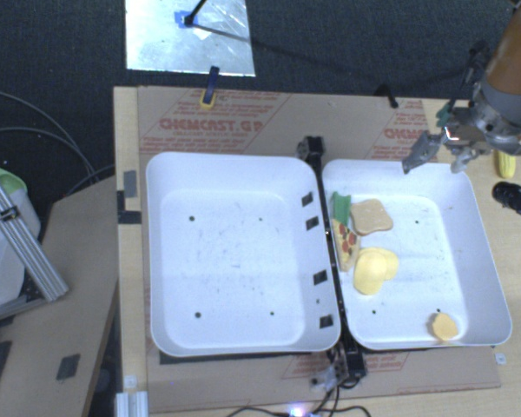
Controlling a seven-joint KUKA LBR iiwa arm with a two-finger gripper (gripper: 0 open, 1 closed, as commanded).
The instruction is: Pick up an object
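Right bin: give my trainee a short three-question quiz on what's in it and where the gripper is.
1. True or false: the toast slice lies in the left bin.
2. Which item sits nearest the right bin's front right corner? A) green piece B) small orange-yellow piece C) yellow round piece
3. Fill in: the gripper hovers over the right bin's ____ rim.

Key: 1 false; 2 B; 3 far.
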